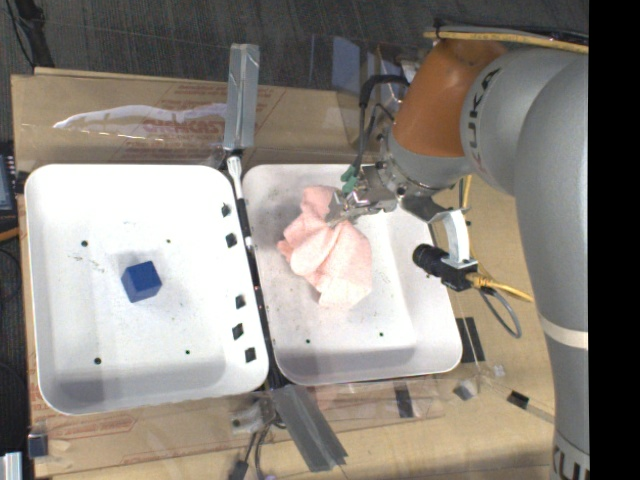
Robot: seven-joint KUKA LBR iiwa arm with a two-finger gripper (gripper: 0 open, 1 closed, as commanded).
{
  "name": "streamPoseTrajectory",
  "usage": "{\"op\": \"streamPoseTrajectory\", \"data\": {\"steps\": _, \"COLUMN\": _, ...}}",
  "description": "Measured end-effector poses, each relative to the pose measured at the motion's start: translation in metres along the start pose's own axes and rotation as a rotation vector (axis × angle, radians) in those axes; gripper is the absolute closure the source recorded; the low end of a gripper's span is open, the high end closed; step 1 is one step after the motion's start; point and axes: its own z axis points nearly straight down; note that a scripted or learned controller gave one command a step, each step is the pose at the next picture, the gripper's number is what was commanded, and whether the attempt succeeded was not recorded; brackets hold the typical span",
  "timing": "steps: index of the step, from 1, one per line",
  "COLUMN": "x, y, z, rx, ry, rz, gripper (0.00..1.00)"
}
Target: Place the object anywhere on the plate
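Observation:
A crumpled pink cloth (325,248) lies in the right bin (400,338), toward its back left. My gripper (347,205) is at the cloth's upper edge, reaching in from the right. The cloth's folds bunch up and converge at the fingertips, so the gripper is shut on a pinch of the cloth. Most of the cloth still hangs down onto the bin floor. A small blue cube (141,280) sits apart in the left bin (60,368), near its middle.
The grey arm with its orange band (445,98) rises over the right bin's back right corner. A black cable fitting (440,264) juts over the right rim. A metal divider strip (243,248) runs between the bins.

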Motion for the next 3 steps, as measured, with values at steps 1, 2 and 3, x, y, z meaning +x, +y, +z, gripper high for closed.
{"op": "streamPoseTrajectory", "data": {"steps": 1, "x": 0.001, "y": 0.001, "z": -0.015, "rx": 0.0, "ry": -0.001, "rz": -0.009, "gripper": 1.0}}
{"op": "streamPoseTrajectory", "data": {"steps": 2, "x": 0.046, "y": 0.012, "z": -0.017, "rx": 0.004, "ry": 0.0, "rz": -0.414, "gripper": 1.0}}
{"op": "streamPoseTrajectory", "data": {"steps": 3, "x": 0.1, "y": 0.011, "z": -0.025, "rx": 0.002, "ry": -0.001, "rz": -0.818, "gripper": 1.0}}
